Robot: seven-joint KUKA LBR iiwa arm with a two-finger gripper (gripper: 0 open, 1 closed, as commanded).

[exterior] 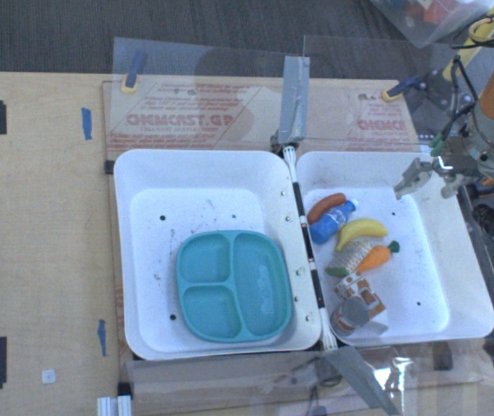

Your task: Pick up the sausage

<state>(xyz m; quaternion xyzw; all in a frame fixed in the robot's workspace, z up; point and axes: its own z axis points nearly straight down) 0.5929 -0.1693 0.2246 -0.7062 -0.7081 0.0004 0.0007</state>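
The sausage (325, 206), a short reddish-brown piece, lies at the near-left of the right bin (438, 267), close to the divider. It touches a blue bottle (331, 221) just below it. My gripper (429, 183) hovers over the bin's upper right part, well to the right of the sausage. Its fingers (409, 180) are spread open with nothing between them.
A yellow banana (361, 230), an orange carrot (375, 258), a pale woven item (349, 256) and a brown-and-white packet (358, 306) lie below the sausage. A teal divided plate (232, 286) sits in the left bin (143, 232). Cables and a clear box crowd the upper right.
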